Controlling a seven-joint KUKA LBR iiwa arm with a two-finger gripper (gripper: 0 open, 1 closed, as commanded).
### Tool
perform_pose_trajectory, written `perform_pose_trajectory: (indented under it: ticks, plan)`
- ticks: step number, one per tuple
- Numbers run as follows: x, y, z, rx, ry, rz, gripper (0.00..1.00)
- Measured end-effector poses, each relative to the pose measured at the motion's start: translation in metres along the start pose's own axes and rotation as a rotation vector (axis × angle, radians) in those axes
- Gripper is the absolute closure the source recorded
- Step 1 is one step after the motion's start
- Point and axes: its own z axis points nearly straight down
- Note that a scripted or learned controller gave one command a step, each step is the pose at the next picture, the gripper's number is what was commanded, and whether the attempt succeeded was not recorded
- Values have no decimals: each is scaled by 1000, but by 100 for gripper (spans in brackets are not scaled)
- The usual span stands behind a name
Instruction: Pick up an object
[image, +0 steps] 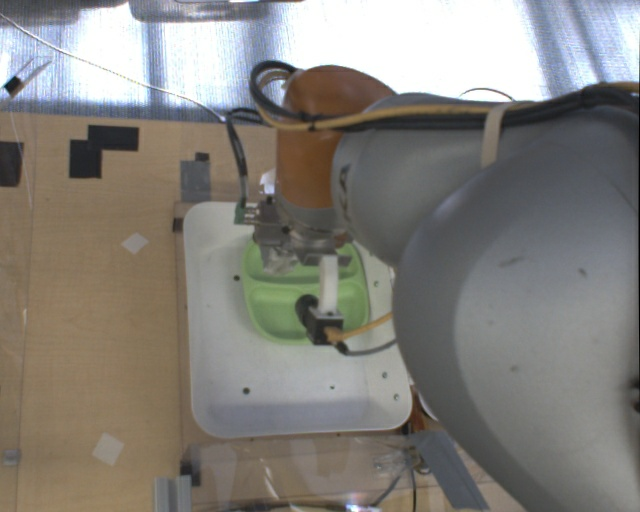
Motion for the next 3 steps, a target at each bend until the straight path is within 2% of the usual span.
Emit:
perform_pose_trajectory:
  ticks: [1, 2, 3]
  plan:
    - [1, 1, -12, -4, 0, -9, 100]
    - [20, -35, 8, 3, 0, 324, 100]
    - [19, -84, 26, 3, 1, -72, 100]
